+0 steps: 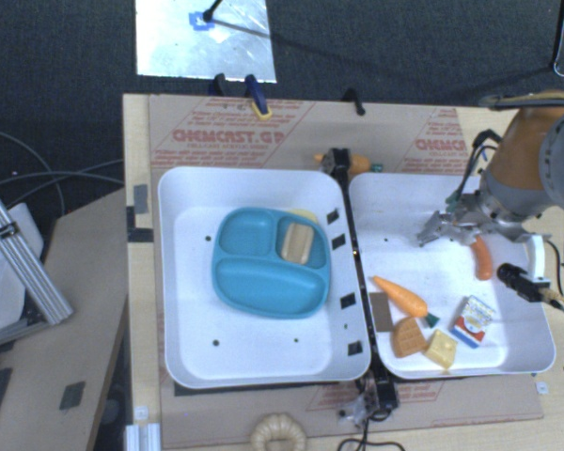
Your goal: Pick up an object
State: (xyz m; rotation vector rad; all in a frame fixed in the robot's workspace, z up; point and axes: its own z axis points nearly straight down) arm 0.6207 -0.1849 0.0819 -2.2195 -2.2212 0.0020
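A blue divided plate (pixel 268 271) with a tan piece (pixel 297 242) in one compartment is seen in the left bin (pixel 183 346). In the right bin (pixel 536 350), a carrot (pixel 400 296) lies slanted, tip up-left. The tool (pixel 430 234), reaching leftward, is blurred; its opening cannot be told. An orange sausage (pixel 483 257) lies upright beneath the wrist.

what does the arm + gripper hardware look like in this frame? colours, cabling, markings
The arm is a rounded grey housing with an orange band above the wrist. Dark cables loop along its side by the band. The gripper is bare grey metal, thin and angular, darker than the white bin beneath. No lettering or markings are legible on either at this resolution.
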